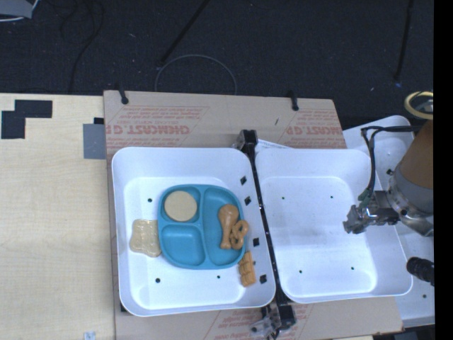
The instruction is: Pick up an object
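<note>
Camera view shows two shallow white bins side by side on a cardboard sheet (212, 122). Left bin (134, 289) holds a blue divided tray (185, 250) at its centre. A round tan disc (180, 205) lies in the tray's compartment at about 11 o'clock, and a knobbly tan pretzel-like piece (232, 227) fills the long compartment at 3 o'clock; the compartment at 7 o'clock is bare blue. Just outside the tray, at 9 o'clock, a pale flat cracker-like piece (145, 237) touches its rim, and at about 5 o'clock a small orange-brown chunk (246, 269) lies on the bin floor near the black divider between the bins. Right bin (318, 282) shows only its white floor, with the gripper (354, 222) at the bin's 3 o'clock edge, well apart from every item in the left bin; whether its claw is wide or narrow cannot be told, and nothing is seen in it. Beyond the cardboard at 12 o'clock lies dark carpet with loose cables (195, 66), and pale wooden bench (49, 225) spreads at 9 o'clock.
</note>
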`<state>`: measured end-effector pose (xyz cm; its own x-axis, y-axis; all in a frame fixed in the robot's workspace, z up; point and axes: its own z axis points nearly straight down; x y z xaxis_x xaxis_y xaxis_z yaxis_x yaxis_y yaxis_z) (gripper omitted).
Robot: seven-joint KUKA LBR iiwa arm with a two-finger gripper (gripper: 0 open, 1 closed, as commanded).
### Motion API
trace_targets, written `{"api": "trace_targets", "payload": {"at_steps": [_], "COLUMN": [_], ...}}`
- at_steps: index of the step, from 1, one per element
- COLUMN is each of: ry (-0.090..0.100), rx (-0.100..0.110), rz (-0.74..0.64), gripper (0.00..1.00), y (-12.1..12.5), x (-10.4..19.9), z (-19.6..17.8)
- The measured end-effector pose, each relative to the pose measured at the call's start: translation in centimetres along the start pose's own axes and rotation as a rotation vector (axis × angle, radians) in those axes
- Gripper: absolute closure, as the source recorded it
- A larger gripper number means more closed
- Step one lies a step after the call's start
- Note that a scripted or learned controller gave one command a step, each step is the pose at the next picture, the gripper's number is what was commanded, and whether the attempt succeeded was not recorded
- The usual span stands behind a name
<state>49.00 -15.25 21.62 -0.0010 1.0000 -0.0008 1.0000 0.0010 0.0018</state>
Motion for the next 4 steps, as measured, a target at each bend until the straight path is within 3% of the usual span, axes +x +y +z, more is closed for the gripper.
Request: {"api": "trace_targets", "payload": {"at_steps": [1,2,4], "ry": [0.001,0.003,0.003], "rx": [0.001,0.005,0.004], "rz": [0.000,-0.003,-0.004], "gripper": [1.00,1.00,1.00], "y": [0.1,1.0,3.7], "x": [-0.1,5.8,14.9], "z": [-3.0,-2.5,-2.7]}}
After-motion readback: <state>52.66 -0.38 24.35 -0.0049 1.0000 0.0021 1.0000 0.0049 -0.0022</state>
